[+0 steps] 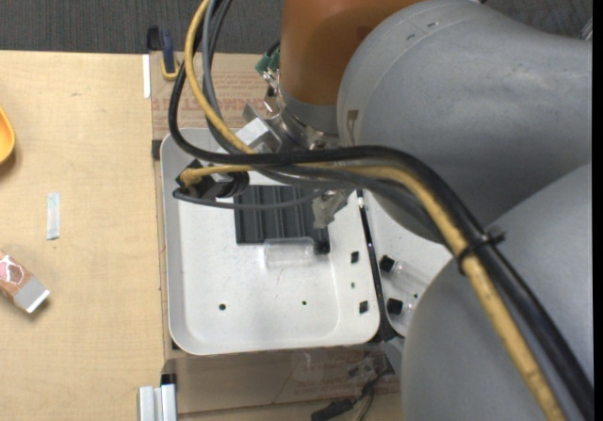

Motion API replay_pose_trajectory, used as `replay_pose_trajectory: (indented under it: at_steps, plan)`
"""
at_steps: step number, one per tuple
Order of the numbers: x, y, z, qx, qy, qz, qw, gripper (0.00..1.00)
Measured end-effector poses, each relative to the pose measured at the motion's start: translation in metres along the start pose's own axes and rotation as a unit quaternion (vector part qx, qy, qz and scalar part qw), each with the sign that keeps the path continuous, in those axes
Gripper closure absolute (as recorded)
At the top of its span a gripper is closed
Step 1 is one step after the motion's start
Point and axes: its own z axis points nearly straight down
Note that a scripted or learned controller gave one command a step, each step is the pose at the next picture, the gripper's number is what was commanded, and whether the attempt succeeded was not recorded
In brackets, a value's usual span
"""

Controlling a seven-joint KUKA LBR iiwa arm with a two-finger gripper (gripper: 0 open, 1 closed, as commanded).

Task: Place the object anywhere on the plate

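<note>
Clear plastic block (288, 250) (light, slick, stiff): grip its long sides. Gripper (321, 238) at its 3 o'clock; jaws' state undeterminable.

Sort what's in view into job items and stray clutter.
Job, likely: pincer, clear block beside it, dark ridged slab, white bin holding both.
Lying about: orange piece, clear strip, pink-and-white block, all on the wooden bench.
</note>
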Motion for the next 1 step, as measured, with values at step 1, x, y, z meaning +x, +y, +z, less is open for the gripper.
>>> replay_pose_trajectory:
  at_steps: [1]
  plan:
    - [-0.0003,0.0022,-0.0085,-0.001,-0.002,0.003,1.0000,1.00]
